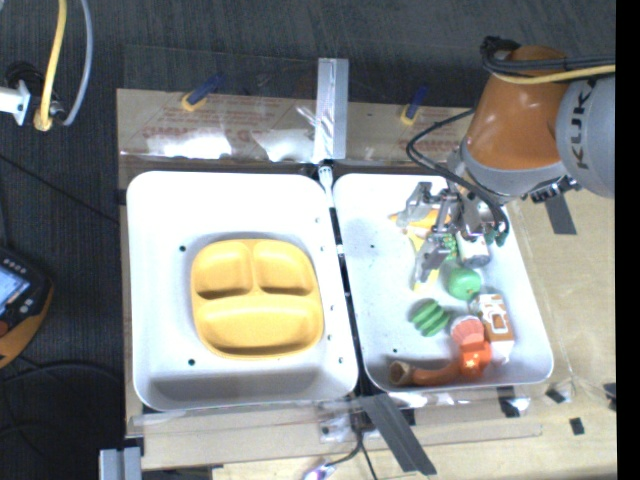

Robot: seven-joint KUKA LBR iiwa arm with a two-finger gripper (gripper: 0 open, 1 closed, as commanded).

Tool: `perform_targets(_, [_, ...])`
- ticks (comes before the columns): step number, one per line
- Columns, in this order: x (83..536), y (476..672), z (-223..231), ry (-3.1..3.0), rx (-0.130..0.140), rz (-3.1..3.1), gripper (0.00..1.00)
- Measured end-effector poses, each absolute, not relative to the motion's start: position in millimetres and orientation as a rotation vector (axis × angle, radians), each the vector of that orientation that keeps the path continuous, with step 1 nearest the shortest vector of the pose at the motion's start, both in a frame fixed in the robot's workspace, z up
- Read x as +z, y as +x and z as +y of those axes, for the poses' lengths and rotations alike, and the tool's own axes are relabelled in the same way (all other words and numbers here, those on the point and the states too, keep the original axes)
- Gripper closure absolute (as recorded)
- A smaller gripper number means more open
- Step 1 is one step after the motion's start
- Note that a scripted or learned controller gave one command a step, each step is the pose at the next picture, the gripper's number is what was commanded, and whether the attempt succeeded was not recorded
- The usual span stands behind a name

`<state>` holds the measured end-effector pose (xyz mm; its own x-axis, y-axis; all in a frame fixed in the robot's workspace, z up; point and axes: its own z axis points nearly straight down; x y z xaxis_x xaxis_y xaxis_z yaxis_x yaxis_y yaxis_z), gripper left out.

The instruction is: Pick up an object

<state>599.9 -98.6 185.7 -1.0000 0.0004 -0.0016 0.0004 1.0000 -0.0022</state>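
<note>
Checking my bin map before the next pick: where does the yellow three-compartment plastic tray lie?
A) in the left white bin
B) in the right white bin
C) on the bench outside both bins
A: the yellow three-compartment plastic tray lies flat on the floor of the left white bin, across the divider from the gripper.

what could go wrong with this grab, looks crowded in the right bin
The gripper hangs low over a tight cluster: green ball, ridged green piece, orange block. It may nudge one toy into another and close on nothing. The pile also sits near the right bin's wall, so a pushed toy could wedge there.
</note>
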Motion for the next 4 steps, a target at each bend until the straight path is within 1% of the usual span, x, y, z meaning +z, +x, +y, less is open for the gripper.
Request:
perform_targets(1, [91, 586.3, -151, -0.063, -0.005, 3.128, 0.0])
perform_targets(2, [102, 588.0, -151, -0.065, -0.011, 3.123, 1.0])
perform_targets(3, [102, 588.0, -151, -0.065, -0.011, 3.123, 0.0])
perform_targets(4, [90, 611.3, -120, 0.039, -0.005, 3.129, 0.0])
